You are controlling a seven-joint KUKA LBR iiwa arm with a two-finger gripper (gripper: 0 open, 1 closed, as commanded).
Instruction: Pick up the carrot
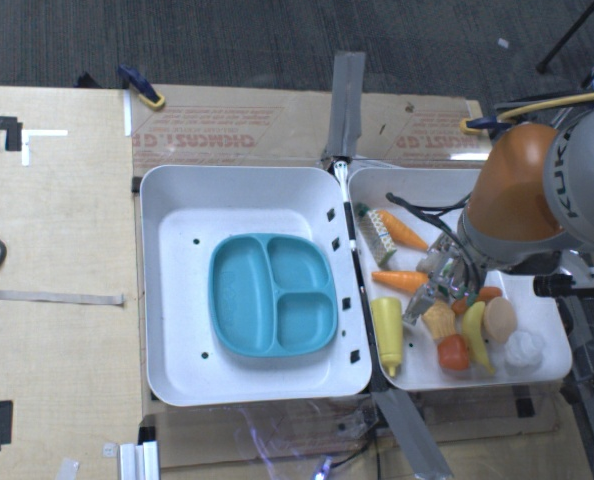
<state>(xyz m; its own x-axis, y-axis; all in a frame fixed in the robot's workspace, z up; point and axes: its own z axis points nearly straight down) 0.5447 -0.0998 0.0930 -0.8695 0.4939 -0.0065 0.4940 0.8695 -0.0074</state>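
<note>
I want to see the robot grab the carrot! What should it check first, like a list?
1. Carrot in sight: ok. One carrot lies in the right bin, a second carrot behind it.
2. Gripper near the carrot: ok, just right of it.
3. Carrot between the fingers: not ok, none seen there.
4. Fingers open: cannot tell.
5. Room around the carrot: not ok, the corn cob and bread piece sit close.
6. Blue tray out of the way: ok, in the left bin.
</note>
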